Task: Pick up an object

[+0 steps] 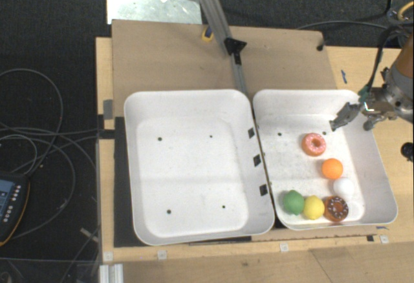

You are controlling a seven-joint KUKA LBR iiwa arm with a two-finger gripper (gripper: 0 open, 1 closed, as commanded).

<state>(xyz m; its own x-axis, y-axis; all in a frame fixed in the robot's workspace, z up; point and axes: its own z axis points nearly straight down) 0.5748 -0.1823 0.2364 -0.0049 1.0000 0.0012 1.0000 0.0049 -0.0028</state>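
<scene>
The right bin (284, 110) holds several small objects. A pink frosted doughnut (314, 144) lies near its middle, with an orange ball (332, 168) and a white ball (343, 187) below it. Along the front wall sit a green fruit (293, 201), a yellow fruit (314, 207) and a chocolate doughnut (336, 209). My gripper (355, 118) hangs over the bin's right rear part, up and to the right of the pink doughnut. Its two dark fingers are spread apart with nothing between them.
The left bin (187, 165) lies beside the right one, joined by black clips (257, 159). A slanted grey pole (213, 4) crosses the back of the bench. Cables lie on the floor at the left.
</scene>
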